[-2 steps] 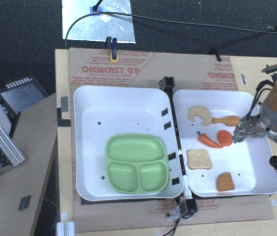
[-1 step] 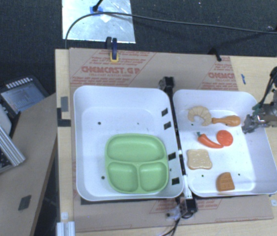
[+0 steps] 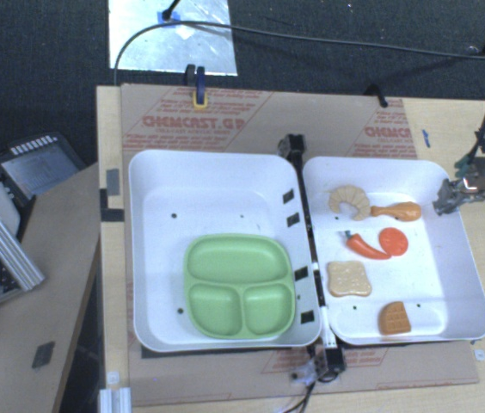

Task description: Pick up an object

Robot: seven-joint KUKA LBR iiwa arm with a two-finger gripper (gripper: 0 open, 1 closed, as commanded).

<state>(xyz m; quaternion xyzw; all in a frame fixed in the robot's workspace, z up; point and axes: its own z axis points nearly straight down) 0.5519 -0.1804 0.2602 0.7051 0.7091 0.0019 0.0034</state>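
1. White right bin (image 3: pixel 462 256) held the food items; the drumstick (image 3: pixel 395 211) lay nearest the hand (image 3: pixel 449 198), just to its left in camera view, long axis pointing toward it.
2. Hand sat at the bin's right rim; grip state couldn't be told.

Smooth matt green plastic tray (image 3: pixel 239 284) in glossy white plastic bin (image 3: pixel 161 231) on cardboard (image 3: pixel 217 119)

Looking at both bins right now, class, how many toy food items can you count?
6, all in the right bin: croissant, drumstick, chili pepper, tomato, bread slice, brown loaf piece. None looks hidden.
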